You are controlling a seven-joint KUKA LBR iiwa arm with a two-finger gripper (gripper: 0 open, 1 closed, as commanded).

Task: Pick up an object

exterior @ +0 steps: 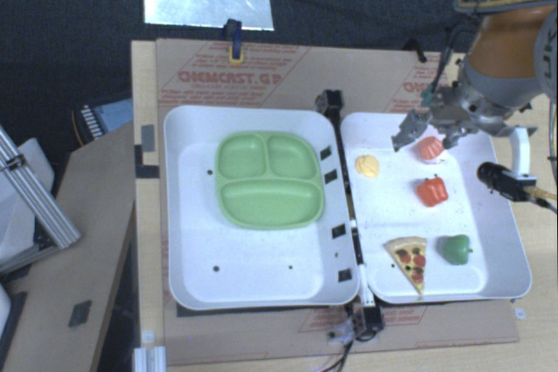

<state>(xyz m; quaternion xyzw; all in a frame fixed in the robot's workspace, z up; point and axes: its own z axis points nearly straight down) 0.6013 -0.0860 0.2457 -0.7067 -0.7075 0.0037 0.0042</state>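
Observation:
In the right bin (pixel 497 274) lie a small yellow piece (pixel 367 165), a red-orange tomato-like toy (pixel 431 150), a red pepper (pixel 432 191), a green pepper (pixel 456 249) and a pizza slice (pixel 410 260). My gripper (pixel 429 135) hangs over the far part of this bin, its fingers spread wide on either side of the red-orange toy and a little above it. Nothing is held between them.
The left bin (pixel 192 274) holds a green divided plate (pixel 268 179). A black clamp bar (pixel 344 205) runs between the bins. A black and white fixture (pixel 510 177) sticks in over the right bin's right edge. A yellow clamp (pixel 235 43) sits at the back.

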